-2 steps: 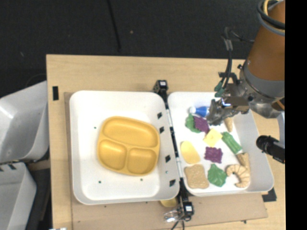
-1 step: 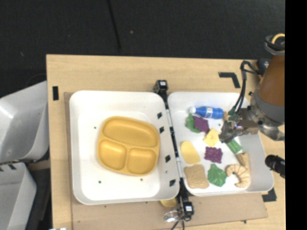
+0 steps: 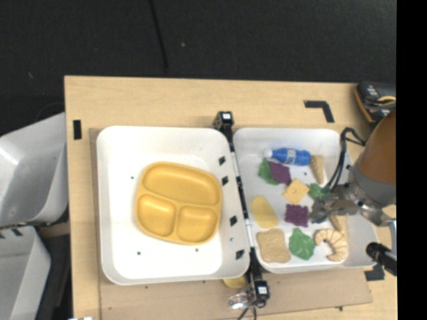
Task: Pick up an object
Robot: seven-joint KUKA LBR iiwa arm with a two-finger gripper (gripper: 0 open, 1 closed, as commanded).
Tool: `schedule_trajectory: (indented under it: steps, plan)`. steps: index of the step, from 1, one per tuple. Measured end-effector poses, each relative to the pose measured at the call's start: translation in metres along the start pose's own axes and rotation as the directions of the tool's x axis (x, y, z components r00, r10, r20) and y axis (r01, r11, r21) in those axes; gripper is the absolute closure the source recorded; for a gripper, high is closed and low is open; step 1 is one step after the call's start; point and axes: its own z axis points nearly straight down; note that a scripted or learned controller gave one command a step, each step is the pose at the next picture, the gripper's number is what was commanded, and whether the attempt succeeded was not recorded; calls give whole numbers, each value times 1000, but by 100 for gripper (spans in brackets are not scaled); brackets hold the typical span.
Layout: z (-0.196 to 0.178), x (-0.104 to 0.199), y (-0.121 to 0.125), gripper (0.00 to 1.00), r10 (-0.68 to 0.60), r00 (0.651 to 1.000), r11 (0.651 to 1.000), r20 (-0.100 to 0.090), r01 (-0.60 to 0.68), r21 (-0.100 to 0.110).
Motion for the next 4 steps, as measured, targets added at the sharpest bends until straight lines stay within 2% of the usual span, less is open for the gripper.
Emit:
schedule_trajectory:
  steps: [1,2,4]
  plan:
    - [-46,68,4,100,-14,1000,1000,-1,14,-15]
    - [-135,148,8,100,-19,1000,1000,-1,19,-20]
    - [-148,141,8,100,-16,1000,1000,3,16,-8]
